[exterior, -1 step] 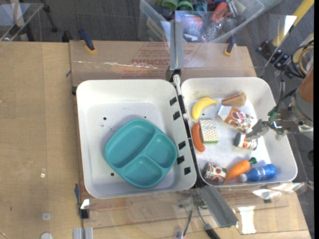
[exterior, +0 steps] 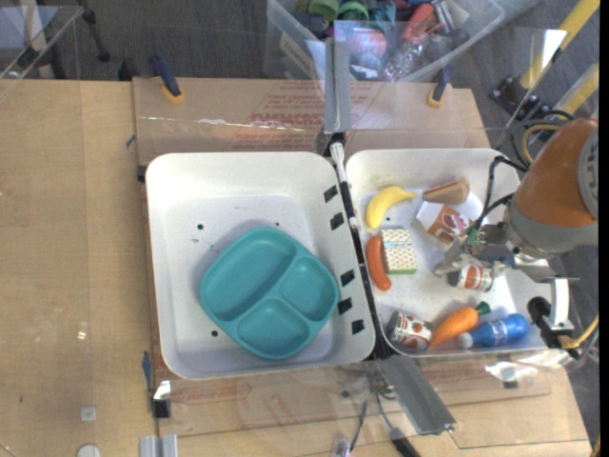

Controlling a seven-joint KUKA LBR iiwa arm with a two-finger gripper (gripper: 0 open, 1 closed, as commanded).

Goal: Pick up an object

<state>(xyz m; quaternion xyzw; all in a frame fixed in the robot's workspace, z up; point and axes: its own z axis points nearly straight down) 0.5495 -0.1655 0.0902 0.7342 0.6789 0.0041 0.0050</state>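
The right bin (exterior: 419, 163) holds a yellow banana (exterior: 388, 204), a red sausage (exterior: 379, 261), a small patterned box (exterior: 400, 251), a brown wedge (exterior: 447, 192), a red-and-white carton (exterior: 445, 224), a small red-labelled can (exterior: 476, 278), a carrot (exterior: 453, 324), a blue bottle (exterior: 500, 330) and a second can (exterior: 411, 331). My gripper (exterior: 461, 257) reaches in from the right. It sits low over the bin, just above the small can and right beside the carton. I see nothing lifted off the bin floor.
The left bin (exterior: 190, 174) holds a teal divided plate (exterior: 268, 293). A divider with black clips (exterior: 344, 241) separates the bins. A clear tub of toys (exterior: 381, 8) stands behind the bench. Cables hang at the far right.
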